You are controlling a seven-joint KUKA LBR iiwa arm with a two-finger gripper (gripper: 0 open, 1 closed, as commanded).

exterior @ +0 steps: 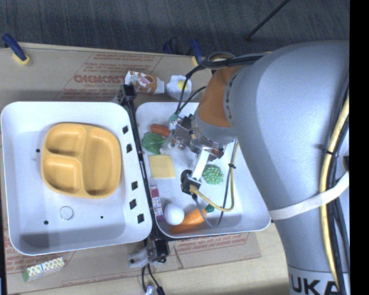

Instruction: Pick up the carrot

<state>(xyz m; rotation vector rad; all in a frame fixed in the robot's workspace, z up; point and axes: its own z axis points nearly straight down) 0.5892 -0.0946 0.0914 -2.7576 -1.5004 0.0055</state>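
Note:
The carrot point(188, 220), orange and tapered, lies along the near wall of the right bin point(249, 196), beside a white egg point(173, 214). My gripper point(177, 135) is low over the far part of that bin, well away from the carrot. It sits between a green leafy piece point(152, 142) and a small red-orange item point(160, 129). The wrist and its metal parts hide the gripper's tips. Nothing shows held in it.
A yellow cheese slice point(162, 166) and a green bumpy piece point(213, 175) lie mid-bin. A yellow cable point(216, 209) loops just above the carrot's right end. The left bin point(18, 165) holds a yellow divided tray point(82, 159). Small packets point(144, 82) sit behind the bins.

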